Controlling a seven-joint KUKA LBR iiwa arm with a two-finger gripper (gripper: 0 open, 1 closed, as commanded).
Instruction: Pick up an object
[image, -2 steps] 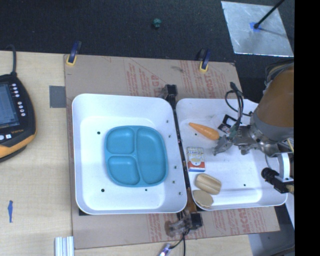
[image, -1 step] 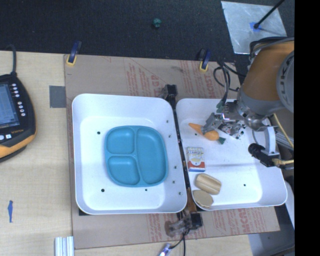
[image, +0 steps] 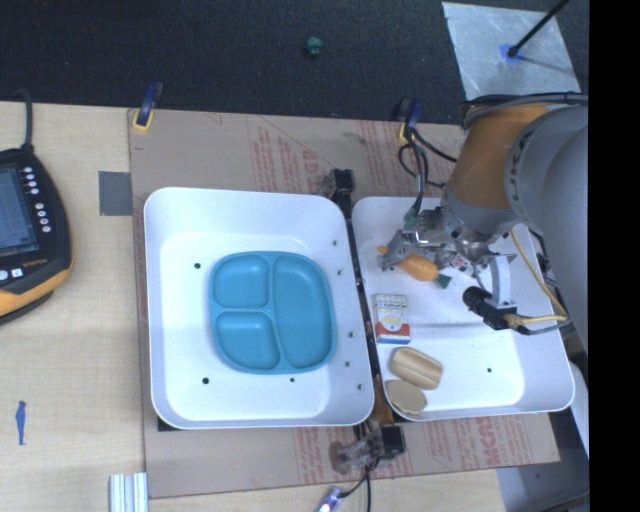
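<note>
White plastic for both bins, side by side on a sheet of brown cardboard (image: 250, 150) over the pale wooden bench (image: 70, 380). In the left bin (image: 170, 215), a blue divided plate (image: 272, 310) with three compartments, flat and roughly central.

In the right bin (image: 520, 370), four small things, all in the half nearer the left bin. At the far end, an orange carrot-shaped piece (image: 420, 267) on its side, with a small green bit at its right end. On the near side of it and apart from it, a small white-and-orange carton (image: 391, 317), lying flat. Nearer still, a tan bread-like roll (image: 415, 367). Just beside that, by the bin's near wall, a pale beige rounded piece (image: 406, 397).

Grey arm (image: 545, 190) with its orange band, in from the right and bent down over the far part of the right bin. Gripper (image: 428, 252) low, directly above the carrot-shaped piece; touching or just clear, impossible to say. Grip hidden under the wrist and metal parts: cannot tell whether open or closed, nor whether anything is held.

Elsewhere: a black-and-orange teach pendant (image: 25, 235) at the bench's left edge, well apart from the bins. A blue clamp (image: 148, 100) at the cardboard's far-left corner, a second blue clamp (image: 405, 108) farther right. A grey tape patch (image: 115, 192) near the left bin's far-left corner. On the dark floor beyond the bench, a small green speck (image: 314, 44).
</note>
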